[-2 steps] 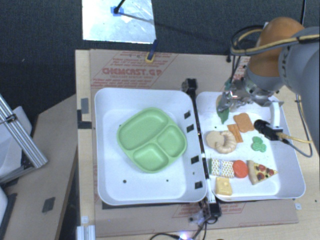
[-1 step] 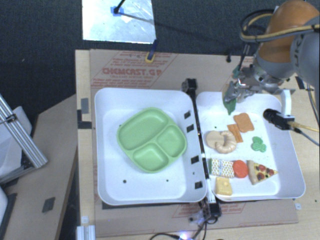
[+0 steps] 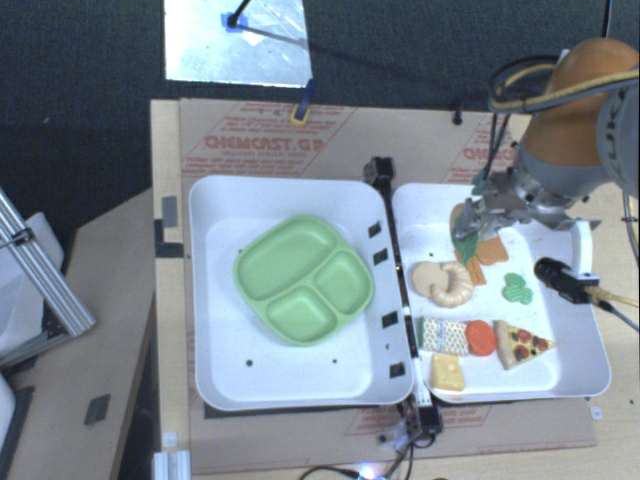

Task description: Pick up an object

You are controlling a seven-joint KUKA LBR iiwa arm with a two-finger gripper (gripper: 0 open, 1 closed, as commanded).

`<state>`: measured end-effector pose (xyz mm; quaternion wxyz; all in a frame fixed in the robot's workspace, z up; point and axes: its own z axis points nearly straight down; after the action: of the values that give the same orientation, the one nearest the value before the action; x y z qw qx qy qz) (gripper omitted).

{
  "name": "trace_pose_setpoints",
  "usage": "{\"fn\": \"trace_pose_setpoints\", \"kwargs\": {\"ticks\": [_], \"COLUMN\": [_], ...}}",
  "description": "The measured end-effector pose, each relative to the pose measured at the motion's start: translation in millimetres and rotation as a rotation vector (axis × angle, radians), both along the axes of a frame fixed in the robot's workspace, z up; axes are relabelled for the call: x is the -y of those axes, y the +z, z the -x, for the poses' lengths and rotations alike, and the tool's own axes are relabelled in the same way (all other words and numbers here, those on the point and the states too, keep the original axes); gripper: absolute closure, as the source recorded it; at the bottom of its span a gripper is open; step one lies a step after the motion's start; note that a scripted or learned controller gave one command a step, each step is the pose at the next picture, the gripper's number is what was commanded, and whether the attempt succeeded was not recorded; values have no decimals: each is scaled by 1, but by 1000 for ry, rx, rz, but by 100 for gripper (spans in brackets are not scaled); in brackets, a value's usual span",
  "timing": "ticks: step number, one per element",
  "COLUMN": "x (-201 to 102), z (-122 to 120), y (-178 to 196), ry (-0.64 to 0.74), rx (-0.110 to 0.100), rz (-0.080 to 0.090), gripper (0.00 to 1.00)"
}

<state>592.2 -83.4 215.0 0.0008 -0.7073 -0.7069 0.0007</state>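
Your gripper (image 3: 468, 236) is hanging low in the far half of the right bin (image 3: 600, 368), with the arm (image 3: 580, 118) reaching in from the right. You are looking down on it at a slant, so you cannot tell how far it is open or whether it is gripping anything.

Its tip is sitting right at an orange wedge (image 3: 492, 251), and an orange strip (image 3: 472, 271) is lying just beside that. You cannot tell whether the gripper is touching either one.

A pale pretzel (image 3: 443, 283) is lying just in front of the gripper, and a small green leaf piece (image 3: 517, 288) is sitting to the pretzel's right. Along the near edge of the same bin you are seeing a patterned cracker (image 3: 445, 335), a red tomato (image 3: 481, 338) touching it, a pizza slice (image 3: 522, 345) and a yellow cheese block (image 3: 448, 373).

A green divided plate (image 3: 303, 280) is lying alone in the left bin (image 3: 215, 268), well apart from the gripper.
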Motion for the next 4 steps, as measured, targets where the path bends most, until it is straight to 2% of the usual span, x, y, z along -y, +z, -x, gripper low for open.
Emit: {"fn": "trace_pose_setpoints", "kwargs": {"ticks": [1,2,3,4], "x": [-18,-20,-34,-26], "z": [45,96,104,86], "y": [-4,14,10,4], "ry": [1,0,5,3], "rx": [-1,0,1,4], "rz": [-1,-1,-1,0], "gripper": [100,100,100,100]}}
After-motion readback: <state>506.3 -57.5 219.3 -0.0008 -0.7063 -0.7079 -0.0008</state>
